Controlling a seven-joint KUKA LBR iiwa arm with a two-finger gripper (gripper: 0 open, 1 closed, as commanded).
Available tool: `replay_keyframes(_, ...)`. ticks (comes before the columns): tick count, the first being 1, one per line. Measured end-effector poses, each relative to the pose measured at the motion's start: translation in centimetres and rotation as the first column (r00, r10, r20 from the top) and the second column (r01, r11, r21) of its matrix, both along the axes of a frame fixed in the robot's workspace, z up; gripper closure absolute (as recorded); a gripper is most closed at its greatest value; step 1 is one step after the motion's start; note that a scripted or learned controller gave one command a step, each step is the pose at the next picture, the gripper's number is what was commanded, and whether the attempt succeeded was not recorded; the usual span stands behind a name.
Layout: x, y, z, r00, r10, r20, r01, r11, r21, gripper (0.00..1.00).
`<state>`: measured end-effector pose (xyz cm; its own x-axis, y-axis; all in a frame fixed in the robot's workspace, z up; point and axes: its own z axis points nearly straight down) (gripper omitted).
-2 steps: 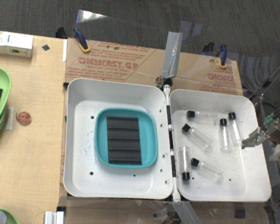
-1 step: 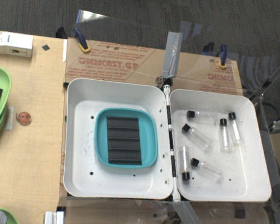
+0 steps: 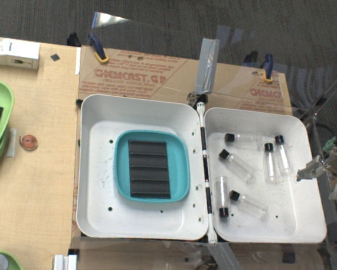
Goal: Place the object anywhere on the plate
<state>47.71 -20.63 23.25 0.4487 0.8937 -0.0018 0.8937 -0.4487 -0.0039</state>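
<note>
Clear little tubes with black caps lie in the right bin [image 3: 301, 230], and not one of them has been picked up. There are about six. One tube [image 3: 237, 165] lies near the middle of the bin, two [image 3: 275, 155] lie side by side at the far right, and two more [image 3: 248, 204] lie nearer the front. All of them are well apart from the plate.

The blue-green plate [image 3: 121, 168] sits in the left bin [image 3: 90, 207]. It has a dark ridged block [image 3: 148, 169] in its middle.

The jaws [image 3: 310, 170] sit at the right edge of the right bin, low by its wall. I cannot tell if they are apart or together, because they are small and partly cut off.

I think the job is just starting. Next the jaws should go down over one tube, close on it, lift it, and carry it left to the plate.

The tubes are see-through, so their edges are hard to make out. Most of the arm is cut off at the right.
</note>
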Motion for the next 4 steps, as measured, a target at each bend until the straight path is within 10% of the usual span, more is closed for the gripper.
replay_keyframes(1,0.1,-0.9,12.4,0.993,-0.118,0.0,0.118,0.993,-0.002,0.0)
replay_keyframes(2,5.7,0.8,13.1,0.995,-0.101,0.0,0.101,0.995,-0.003,0.0)
replay_keyframes(3,1.2,3.0,1.8,0.992,-0.126,-0.002,0.126,0.992,-0.001,0.0)
replay_keyframes(4,0.2,-0.7,11.3,0.988,-0.154,0.001,0.154,0.988,-0.002,0.0)
